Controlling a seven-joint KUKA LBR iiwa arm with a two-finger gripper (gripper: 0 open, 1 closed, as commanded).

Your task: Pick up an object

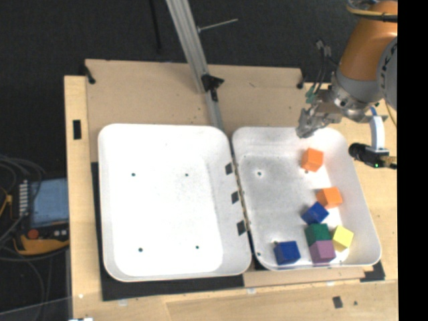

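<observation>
While the left bin (164,199) sits bare on the counter (154,79), every candidate for the pick lies in the right bin (267,199), crowded toward its right side. Moving rightward across that bin, a blue cube (287,252) rests near the front wall, then an orange cube (311,159) stands alone higher up, followed by a tight cluster: a second blue block (314,213), a green block (317,233) and a purple block (323,251), touching or nearly so, with another orange block (329,196) and a yellow block (343,237) just beside them. The claw (308,126) hangs over the bin's rear rim, near the lone orange cube but apart from it, carrying nothing; whether its fingers are spread or closed cannot be told at this size. The likeliest trouble, by this reading, is a descent that lands on the rim or behind the cube, closing on air. A try at the cluster looks riskier: packed neighbours leave little room for fingers, which could shove blocks aside or pinch two at once. Pieces against the right wall may also be pushed into it rather than gripped.
</observation>
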